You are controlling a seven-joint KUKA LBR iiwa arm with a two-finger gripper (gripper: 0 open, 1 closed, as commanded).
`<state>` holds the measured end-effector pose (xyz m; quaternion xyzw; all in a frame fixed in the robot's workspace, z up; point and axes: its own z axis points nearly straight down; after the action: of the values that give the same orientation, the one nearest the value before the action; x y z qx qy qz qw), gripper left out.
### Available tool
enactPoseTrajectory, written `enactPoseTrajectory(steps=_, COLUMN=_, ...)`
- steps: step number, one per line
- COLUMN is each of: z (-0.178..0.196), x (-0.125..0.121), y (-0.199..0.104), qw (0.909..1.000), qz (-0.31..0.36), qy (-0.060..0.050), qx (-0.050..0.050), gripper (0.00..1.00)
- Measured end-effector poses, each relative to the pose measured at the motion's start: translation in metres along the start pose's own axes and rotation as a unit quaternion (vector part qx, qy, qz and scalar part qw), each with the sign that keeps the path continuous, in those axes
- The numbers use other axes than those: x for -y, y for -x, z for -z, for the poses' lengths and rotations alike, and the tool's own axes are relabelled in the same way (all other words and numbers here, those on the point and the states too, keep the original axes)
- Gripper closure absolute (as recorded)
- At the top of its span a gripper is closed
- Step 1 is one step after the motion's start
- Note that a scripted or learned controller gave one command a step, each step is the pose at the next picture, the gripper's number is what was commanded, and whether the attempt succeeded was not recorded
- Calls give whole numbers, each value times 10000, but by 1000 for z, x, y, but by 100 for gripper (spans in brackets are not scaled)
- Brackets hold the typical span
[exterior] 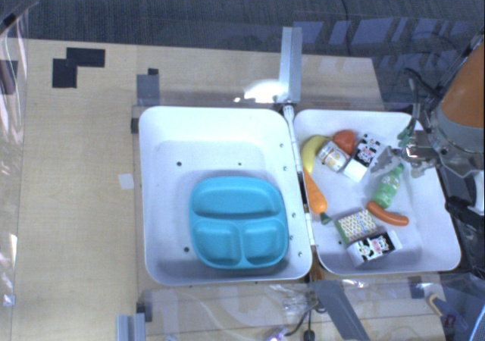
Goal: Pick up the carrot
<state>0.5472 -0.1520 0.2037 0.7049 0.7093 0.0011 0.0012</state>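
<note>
The orange carrot point(314, 195) lies lengthwise along the left wall of the right bin point(447, 248), its green stem end pointing toward the front. My gripper point(402, 162) hangs over the right half of that bin, well to the right of the carrot and just above the cap of a green bottle point(387, 189). Its fingers stand open with nothing between them.
Around the carrot lie a yellow banana point(310, 151), a small can point(331, 157), a red tomato point(345, 139), a cow-print carton point(365, 151), a sausage point(389, 217), a patterned box point(355, 224) and another carton point(373, 247). The left bin point(163, 150) holds a blue divided plate point(239, 220).
</note>
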Motion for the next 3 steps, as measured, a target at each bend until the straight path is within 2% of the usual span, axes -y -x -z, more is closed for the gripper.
enactPoseTrajectory(steps=1, z=-107, x=33, y=-63, qw=9999, qz=-171, qy=21, qx=2, gripper=0)
enactPoseTrajectory(steps=2, z=-19, x=58, y=-147, qw=9927, qz=-1208, qy=4, qx=-4, gripper=0)
enactPoseTrajectory(steps=3, z=-9, x=56, y=-147, qw=9929, qz=-1189, qy=21, qx=-8, gripper=100)
